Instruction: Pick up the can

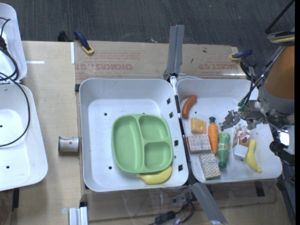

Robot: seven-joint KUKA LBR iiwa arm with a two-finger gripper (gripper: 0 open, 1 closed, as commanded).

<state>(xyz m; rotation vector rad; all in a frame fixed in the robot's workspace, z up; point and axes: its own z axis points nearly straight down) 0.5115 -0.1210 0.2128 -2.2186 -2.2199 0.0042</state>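
Can (69,145) lies on surface, left of left bin (89,125), untouched. Gripper (233,119) over right bin (272,172); finger state unclear. Pick not begun.

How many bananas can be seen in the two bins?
2. One banana lies in the left bin, partly under the green tray. The other banana lies in the right bin, near its right side.

A pale green three-compartment plastic plate (143,143) lies in a white shallow bin (93,125), a yellow banana (154,176) at its edge. The second white bin (262,175) holds an orange carrot with a green top (213,134), a reddish-orange sausage (188,106), a green bottle (223,148) and another yellow banana (253,155). A silver can with an orange label (68,145) lies on the tan bench (51,102).
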